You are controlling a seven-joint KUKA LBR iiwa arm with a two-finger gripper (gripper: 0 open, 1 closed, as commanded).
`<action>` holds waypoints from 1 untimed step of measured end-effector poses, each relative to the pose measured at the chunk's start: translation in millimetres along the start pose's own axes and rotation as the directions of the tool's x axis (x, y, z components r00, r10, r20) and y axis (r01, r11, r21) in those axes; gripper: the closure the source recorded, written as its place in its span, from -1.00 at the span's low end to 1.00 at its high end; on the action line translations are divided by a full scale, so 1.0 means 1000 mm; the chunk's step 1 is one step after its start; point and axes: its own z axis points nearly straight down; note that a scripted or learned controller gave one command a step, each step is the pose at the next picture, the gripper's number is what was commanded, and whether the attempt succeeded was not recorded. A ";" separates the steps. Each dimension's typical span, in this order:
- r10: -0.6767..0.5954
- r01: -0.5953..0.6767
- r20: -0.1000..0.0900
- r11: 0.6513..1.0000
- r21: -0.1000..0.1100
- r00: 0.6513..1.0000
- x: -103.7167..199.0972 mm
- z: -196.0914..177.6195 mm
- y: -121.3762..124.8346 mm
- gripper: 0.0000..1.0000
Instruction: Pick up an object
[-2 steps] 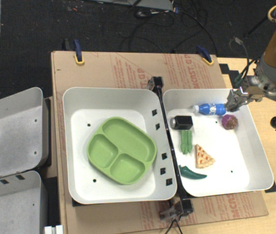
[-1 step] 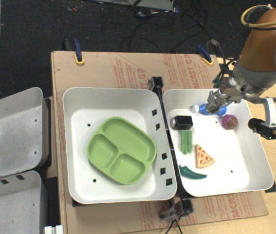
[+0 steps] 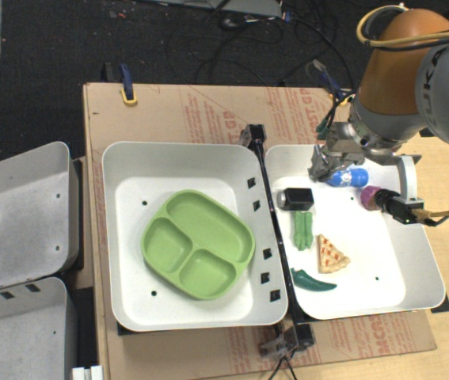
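My gripper point(image 3: 325, 168) hangs over the far part of the right bin point(image 3: 414, 275), right beside a small blue toy point(image 3: 349, 178) that lies at its right side. A purple toy point(image 3: 369, 197) lies a little further right. Nearer the bin's left wall are a black block point(image 3: 295, 199), a green bean pod point(image 3: 302, 229), a pizza slice toy point(image 3: 332, 255) and a dark green pepper point(image 3: 313, 280). The gripper's body hides whatever is directly under it.
The left bin point(image 3: 129, 180) holds a light green divided plate point(image 3: 198, 244). A black divider point(image 3: 269, 220) runs between the two bins. A black-tipped part on the arm's white bracket point(image 3: 402, 208) reaches over the right bin's right side. White trays point(image 3: 18, 212) lie at the far left.
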 end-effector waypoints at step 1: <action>-0.001 0.001 -0.001 1.000 0.002 1.000 0.057 0.008 -0.007 1.00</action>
